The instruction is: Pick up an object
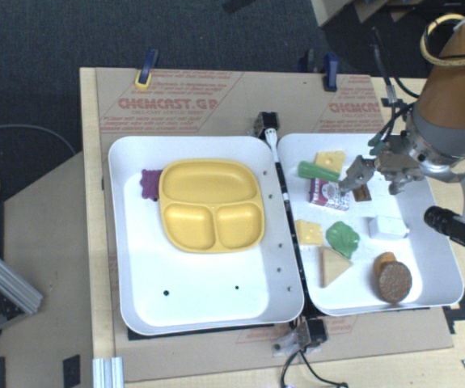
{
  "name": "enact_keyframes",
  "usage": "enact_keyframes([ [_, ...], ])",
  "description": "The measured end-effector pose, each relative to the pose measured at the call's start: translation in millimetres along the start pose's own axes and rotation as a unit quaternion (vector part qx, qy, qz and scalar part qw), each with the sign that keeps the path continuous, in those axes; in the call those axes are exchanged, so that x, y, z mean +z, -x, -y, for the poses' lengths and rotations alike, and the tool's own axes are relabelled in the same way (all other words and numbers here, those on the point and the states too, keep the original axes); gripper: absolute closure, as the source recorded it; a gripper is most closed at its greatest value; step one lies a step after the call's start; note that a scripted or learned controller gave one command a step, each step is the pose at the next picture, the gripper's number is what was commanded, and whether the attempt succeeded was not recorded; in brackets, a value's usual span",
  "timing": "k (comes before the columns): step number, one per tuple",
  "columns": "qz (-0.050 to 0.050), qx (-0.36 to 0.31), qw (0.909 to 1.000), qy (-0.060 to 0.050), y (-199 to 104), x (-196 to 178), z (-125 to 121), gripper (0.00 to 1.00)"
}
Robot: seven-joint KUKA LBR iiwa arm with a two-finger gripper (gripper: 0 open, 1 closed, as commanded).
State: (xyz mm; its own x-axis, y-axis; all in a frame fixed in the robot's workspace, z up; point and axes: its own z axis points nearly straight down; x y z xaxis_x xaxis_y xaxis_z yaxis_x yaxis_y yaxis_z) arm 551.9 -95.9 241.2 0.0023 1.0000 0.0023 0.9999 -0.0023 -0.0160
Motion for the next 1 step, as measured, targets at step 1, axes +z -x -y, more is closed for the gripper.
enact_keyframes([
  [1,0.001,-0.001,1.0000,0.007,-0.3,-7.0,-2.3,0.00],
])
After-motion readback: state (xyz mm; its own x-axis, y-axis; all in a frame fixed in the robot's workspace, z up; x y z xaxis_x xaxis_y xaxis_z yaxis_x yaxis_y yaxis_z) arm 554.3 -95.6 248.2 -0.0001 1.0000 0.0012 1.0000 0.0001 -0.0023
